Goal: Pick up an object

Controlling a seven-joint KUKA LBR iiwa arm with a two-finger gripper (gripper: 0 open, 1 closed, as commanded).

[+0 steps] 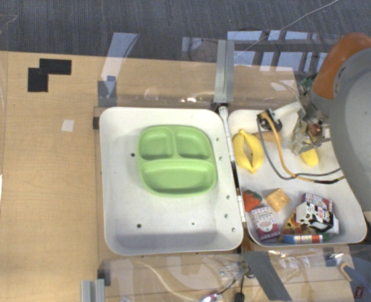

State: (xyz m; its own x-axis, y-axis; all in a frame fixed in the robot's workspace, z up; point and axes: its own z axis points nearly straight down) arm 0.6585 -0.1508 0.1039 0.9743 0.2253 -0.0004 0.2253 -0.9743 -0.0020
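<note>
My gripper [304,145] hangs low over the back right part of the right bin [355,231], reaching down from the grey arm with the orange band [336,58]. A small yellow object [310,158] lies right at the gripper's tip, partly hidden by it; I cannot tell whether they touch. A yellow banana [248,151] lies to the left, near the bin's left wall. Along the front of this bin sit a red strawberry-like piece [251,200], a tan wedge [276,200], a pink packet [263,221] and a black-and-white patterned box [314,211].
A green divided plate [175,159] lies in the left bin [119,219]. A dark cable [286,168] loops from the gripper across the right bin's floor. Coloured markers [305,238] lie at that bin's front edge. A metal divider rail [224,74] stands behind the bins.
</note>
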